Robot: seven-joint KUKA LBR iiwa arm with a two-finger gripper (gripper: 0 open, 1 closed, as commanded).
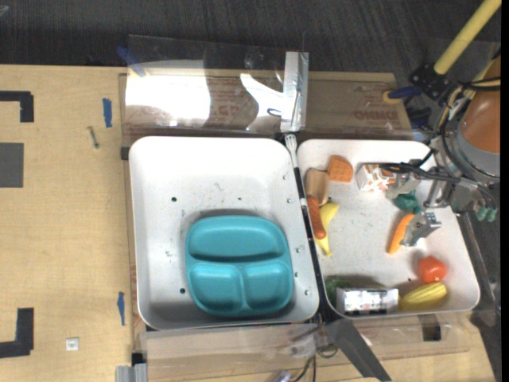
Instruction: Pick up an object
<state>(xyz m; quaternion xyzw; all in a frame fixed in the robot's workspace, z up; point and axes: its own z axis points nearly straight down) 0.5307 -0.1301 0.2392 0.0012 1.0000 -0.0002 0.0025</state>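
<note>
Objects for picking lie scattered in the right white bin [469,270]; the left white bin [159,173] holds a teal divided tray [238,265]. Above the right bin hangs the end effector [421,225], fingers unclear, just beside an orange carrot [397,234]. Nearby lie a tomato [432,270] and yellow corn [424,295].

Grey arm [477,161] with orange band, black cables, silvery metal wrist parts

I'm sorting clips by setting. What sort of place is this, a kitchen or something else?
Probably a robotics lab bench set up for grasping trials, not a kitchen. Two shallow white bins sit side by side, toy food such as a carrot and tomato lies loose, and the gripper reaches in.
</note>
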